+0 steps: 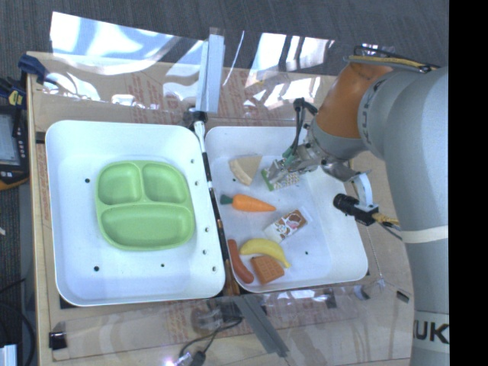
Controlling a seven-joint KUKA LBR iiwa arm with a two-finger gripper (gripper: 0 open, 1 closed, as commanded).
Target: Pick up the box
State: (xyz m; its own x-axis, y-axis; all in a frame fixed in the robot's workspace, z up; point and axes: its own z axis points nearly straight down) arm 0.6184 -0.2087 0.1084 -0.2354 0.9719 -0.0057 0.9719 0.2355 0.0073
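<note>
The small white printed carton box (pixel 287 224) lay flat, tilted, in the right shallow white bin (pixel 343 261), right of frame centre, free of the arm. The grey-and-orange arm's gripper (pixel 293 166) hung over the bin's upper part, above the box and apart from it, beside a green-and-white packet (pixel 276 175). Whether the packet sat between the fingers was unclear, and I couldn't tell if they were open or closed. Judgement: gripper was off target, nearer the packet than the box, so the pick looked not yet done.

Clutter around the box: an orange toy carrot (pixel 252 203) just upper left, a pale cheese wedge (pixel 245 168) above that, a yellow toy banana (pixel 264 249) just below, touching a brown waffle square (pixel 268 268), with a red sausage (pixel 239 261) at the bin's lower left. Banana and carrot crowded the approach from the left; the right side looked open. The left white bin (pixel 65 204) held a green divided plastic plate (pixel 145 204); both bins sat on the counter (pixel 114 322).
</note>
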